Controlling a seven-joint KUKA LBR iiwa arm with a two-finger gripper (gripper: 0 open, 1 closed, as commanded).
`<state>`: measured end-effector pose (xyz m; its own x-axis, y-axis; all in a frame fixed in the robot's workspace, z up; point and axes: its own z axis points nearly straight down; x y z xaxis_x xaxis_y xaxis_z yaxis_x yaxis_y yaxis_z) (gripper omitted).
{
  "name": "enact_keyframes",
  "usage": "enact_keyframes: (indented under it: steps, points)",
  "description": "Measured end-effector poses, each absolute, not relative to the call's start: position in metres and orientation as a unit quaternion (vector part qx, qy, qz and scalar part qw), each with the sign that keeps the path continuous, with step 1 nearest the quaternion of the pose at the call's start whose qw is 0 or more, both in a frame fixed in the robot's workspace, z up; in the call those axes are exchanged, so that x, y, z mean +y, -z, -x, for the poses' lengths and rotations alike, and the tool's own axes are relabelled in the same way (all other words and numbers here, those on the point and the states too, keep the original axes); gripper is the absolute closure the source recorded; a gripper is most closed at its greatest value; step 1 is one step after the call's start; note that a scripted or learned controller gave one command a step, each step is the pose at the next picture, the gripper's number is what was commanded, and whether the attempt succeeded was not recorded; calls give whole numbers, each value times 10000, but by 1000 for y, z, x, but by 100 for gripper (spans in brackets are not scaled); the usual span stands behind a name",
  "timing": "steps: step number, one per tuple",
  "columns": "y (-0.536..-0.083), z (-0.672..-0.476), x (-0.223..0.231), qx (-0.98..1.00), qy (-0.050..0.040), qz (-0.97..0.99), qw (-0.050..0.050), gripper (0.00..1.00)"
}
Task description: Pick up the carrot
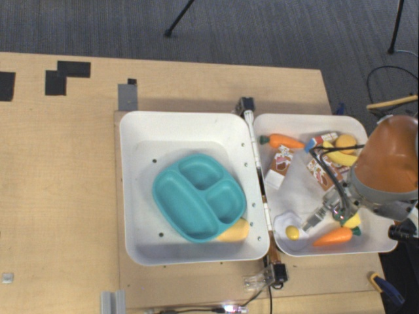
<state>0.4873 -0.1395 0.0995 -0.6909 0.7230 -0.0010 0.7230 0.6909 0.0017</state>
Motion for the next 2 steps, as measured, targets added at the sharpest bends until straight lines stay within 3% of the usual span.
enact_keyframes:
  steps: [1, 2]
  points:
    - [-90, -492, -117, 9690, 25, -2468, 99, 0]
    - [-100, -492, -114, 9689, 4, -2474, 89, 100]
